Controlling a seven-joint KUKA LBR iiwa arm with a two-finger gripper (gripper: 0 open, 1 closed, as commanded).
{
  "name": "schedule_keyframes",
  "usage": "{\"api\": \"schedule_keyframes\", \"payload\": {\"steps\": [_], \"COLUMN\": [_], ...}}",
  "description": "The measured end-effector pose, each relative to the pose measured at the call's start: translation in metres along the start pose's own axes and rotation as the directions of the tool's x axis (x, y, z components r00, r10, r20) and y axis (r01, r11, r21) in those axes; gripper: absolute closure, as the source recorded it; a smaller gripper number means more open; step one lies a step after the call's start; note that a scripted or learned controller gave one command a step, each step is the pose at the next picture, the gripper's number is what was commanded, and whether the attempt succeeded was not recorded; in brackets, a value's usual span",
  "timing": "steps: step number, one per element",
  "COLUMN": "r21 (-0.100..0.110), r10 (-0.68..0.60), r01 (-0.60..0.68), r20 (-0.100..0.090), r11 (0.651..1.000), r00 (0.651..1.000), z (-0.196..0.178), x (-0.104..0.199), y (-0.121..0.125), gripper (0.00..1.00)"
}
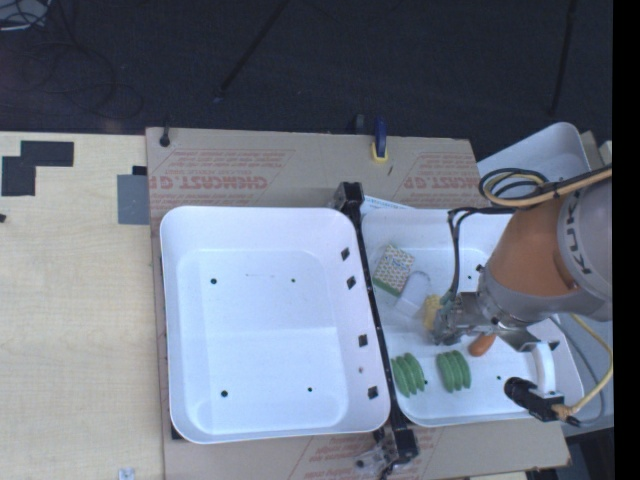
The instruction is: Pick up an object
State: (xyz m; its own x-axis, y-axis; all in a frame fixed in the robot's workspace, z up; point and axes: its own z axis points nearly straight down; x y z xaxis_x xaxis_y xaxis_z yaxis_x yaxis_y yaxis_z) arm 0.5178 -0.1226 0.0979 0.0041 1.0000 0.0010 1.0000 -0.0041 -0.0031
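My gripper (447, 330) reaches down into the right bin (412, 230), near its middle. A yellow object (431, 311) sits right beside the gripper on its left. An orange object (482, 344) pokes out just right of the gripper. Two green ribbed objects lie near the bin's front: one (408, 374) on the left, the other (454, 369) just below the gripper. A patterned square packet (392, 267) and a clear cup-like item (410, 296) lie further back. Nothing is visibly held.
The left bin (200, 230) lies across the black divider (362, 298) from the right one. The arm's grey and orange wrist (540, 258) covers the right part of the right bin. Cardboard (250, 173) lies under both bins.
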Motion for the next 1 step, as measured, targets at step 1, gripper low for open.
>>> {"api": "schedule_keyframes", "payload": {"steps": [1], "r21": [-0.007], "r10": [0.001], "r01": [-0.001], "r20": [0.002], "r11": [1.0], "r00": [1.0], "z": [-0.1229], "x": [-0.0166], "y": [-0.0413], "gripper": [1.0]}}
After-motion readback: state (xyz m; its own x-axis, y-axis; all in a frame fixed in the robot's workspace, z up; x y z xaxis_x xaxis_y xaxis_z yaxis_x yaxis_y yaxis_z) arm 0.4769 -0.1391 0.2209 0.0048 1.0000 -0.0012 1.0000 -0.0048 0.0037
